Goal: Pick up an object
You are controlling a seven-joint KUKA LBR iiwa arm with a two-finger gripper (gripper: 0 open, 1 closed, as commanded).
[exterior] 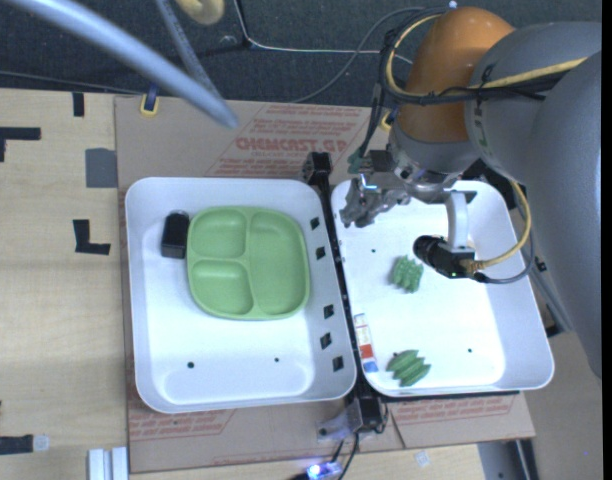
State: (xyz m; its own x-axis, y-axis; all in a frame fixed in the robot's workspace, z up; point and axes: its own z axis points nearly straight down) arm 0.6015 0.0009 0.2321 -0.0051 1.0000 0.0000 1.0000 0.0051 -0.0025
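Here the table (46,268) carries a sheet of printed cardboard (276,138), and on it stand two shallow white bins side by side. All positions below are given relative to the divider (331,268), the seam where the two bins meet.

The arm (546,98), grey with an orange band (451,63), reaches in on the side of the divider away from the plate and covers the far corner of the right bin (486,338). The left bin (156,368) lies on the other side of the divider. It holds a green compartment plate (248,263), set flat and near the divider, and a small black block (174,235) touching the plate edge farthest from the divider.

The gripper (364,206) hangs over the right bin, just beside the far end of the divider. Nothing is visible between its fingers; how far apart they stand cannot be told from this view.

Two small green objects lie on the right bin floor. The ridged green piece (407,274) is near the middle of the divider's length, apart from the gripper. The green pod-shaped piece (408,367) lies close to the divider's near end, just beside a small printed label (363,338) that sits against the divider.
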